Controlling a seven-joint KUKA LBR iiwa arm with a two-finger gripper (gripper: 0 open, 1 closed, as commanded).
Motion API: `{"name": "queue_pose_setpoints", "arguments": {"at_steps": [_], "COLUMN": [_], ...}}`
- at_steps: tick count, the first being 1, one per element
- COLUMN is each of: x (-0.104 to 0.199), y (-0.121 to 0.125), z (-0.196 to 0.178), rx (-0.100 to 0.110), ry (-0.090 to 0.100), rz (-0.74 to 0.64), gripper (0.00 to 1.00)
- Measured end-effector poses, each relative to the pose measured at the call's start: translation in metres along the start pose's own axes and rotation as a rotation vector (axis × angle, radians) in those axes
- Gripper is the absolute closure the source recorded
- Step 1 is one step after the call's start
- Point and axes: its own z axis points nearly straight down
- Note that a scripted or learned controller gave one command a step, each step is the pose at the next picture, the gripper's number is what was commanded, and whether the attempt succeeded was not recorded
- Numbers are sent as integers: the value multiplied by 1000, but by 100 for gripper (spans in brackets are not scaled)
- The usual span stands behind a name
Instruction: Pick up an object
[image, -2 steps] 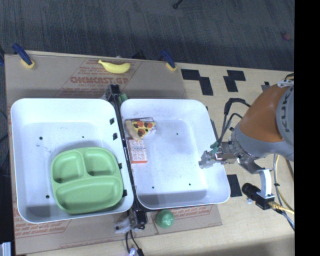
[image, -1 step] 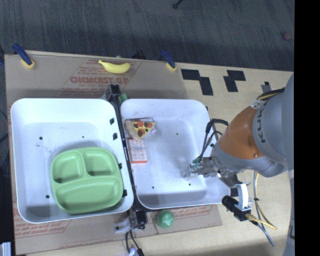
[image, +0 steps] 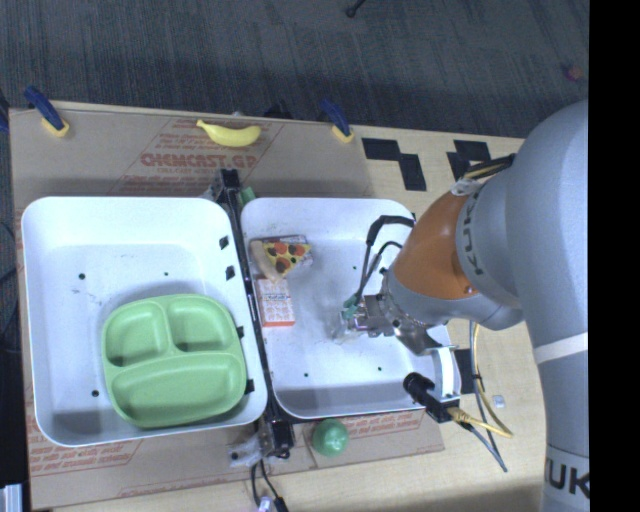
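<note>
Below, smooth green sectioned tray (image: 175, 358) in glossy white bin (image: 60, 235).

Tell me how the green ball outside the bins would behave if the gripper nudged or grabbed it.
The green ball looks round, so a nudge would likely send it rolling along the cardboard, perhaps off the bench edge it lies near. It appears smooth, so it may squirt out from between closing fingers. Small as it is, it is probably light.
</note>
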Motion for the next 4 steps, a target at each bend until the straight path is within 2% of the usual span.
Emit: {"name": "queue_pose_setpoints", "arguments": {"at_steps": [1,2,3,4], "x": [-18,42,-9,-33], "y": [-30,-30,-30,-22], "z": [-148,-108,-108,-35], "rx": [-6,-2,-3,1], "ry": [-2,1,-1,0], "rz": [2,1,4,2], "gripper": [100,100,100,100]}}
